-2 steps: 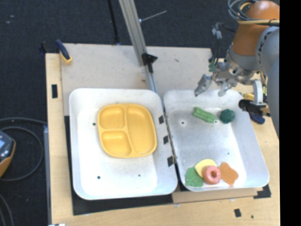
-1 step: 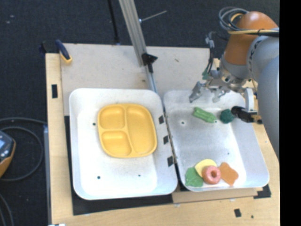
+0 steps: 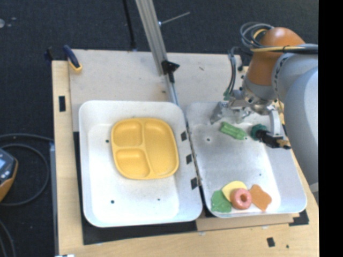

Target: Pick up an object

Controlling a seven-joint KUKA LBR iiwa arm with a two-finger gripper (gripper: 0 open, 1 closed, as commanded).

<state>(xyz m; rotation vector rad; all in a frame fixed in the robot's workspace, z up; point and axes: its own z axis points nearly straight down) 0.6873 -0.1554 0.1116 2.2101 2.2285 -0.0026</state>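
- The grey arm (image 3: 300, 90) comes in from the right, its orange band (image 3: 270, 55) bulging above the wrist, and bends down over the far end of the right bin (image 3: 241, 154).
- The wrist points steeply down, so the pincer (image 3: 236, 111) sits low over the bin's far left corner.
- A green oblong piece (image 3: 232, 130) lies just under and beside the pincer, tilted across the bin floor; I cannot tell whether the pincer is apart or together, nor whether it touches the piece.
- A dark green bit (image 3: 259, 130) sits just right of that piece, close to the arm's cabling.
- At the near end of the same bin a cluster sits touching: a green leaf-like piece (image 3: 220, 201), a yellow disc (image 3: 234, 188), a pink ring (image 3: 241, 198) and an orange piece (image 3: 261, 197).
- The left bin (image 3: 96, 197) holds a yellow divided plate (image 3: 144, 148), well apart from the arm.
- Both bins rest on the pale desk (image 3: 107, 74).
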